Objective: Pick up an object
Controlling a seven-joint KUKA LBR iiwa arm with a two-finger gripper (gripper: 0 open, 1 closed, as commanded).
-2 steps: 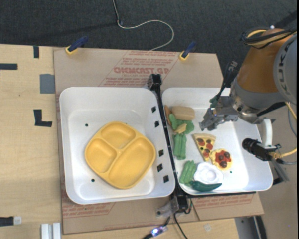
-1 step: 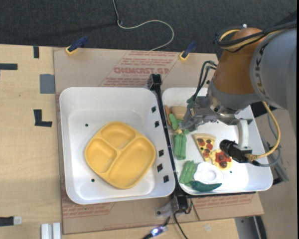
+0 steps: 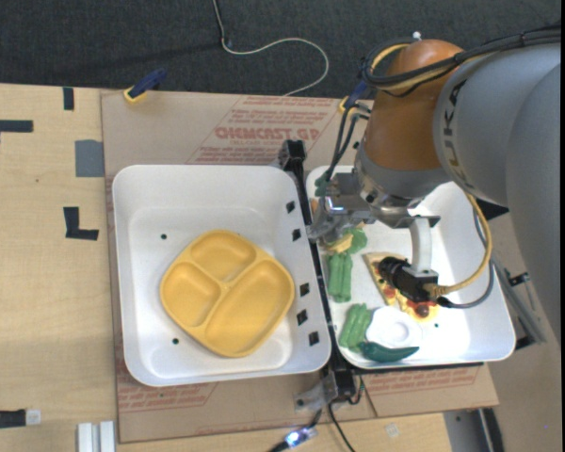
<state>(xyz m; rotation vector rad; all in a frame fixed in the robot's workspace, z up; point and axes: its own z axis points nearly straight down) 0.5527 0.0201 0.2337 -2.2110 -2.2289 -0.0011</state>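
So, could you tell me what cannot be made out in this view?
Camera view:
the right bin: far half hidden under the arm.
the green piece by the gripper: partly covered by it, kind unclear.
the red-yellow thing: too small to name.

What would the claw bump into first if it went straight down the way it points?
Probably the green toy lying closest to the claw, by the left wall of the right bin. Depth is hard to judge from above, so it might miss the toy and touch the bin floor instead.
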